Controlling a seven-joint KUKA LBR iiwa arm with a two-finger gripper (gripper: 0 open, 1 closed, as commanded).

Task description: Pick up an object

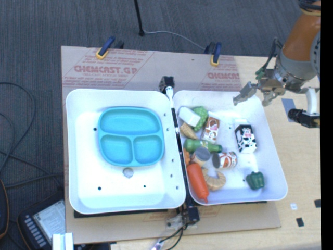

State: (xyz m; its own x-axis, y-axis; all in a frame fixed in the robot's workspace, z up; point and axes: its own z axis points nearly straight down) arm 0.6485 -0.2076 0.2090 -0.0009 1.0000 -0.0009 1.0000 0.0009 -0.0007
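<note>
My gripper [257, 95] hangs over the far right corner of the right bin [273, 155], with its two fingers spread open and nothing between them. Below it in that bin lie a black-and-white cow toy [245, 138], a green pepper [255, 180], an orange carrot [197, 181], a red-and-white can [227, 161], a small carton [210, 129], a green leafy vegetable [198, 113] and a pale pastry [216, 180]. The cow toy is the nearest object to the gripper, apart from it.
The left bin [83, 181] holds a blue divided tray [131, 136] and a small grey disc [127, 173]. A black clip [167, 84] sits at the far end of the divider between the bins. Two yellow-and-blue clamps [106, 47] [215, 54] grip the cardboard's far edge.
</note>
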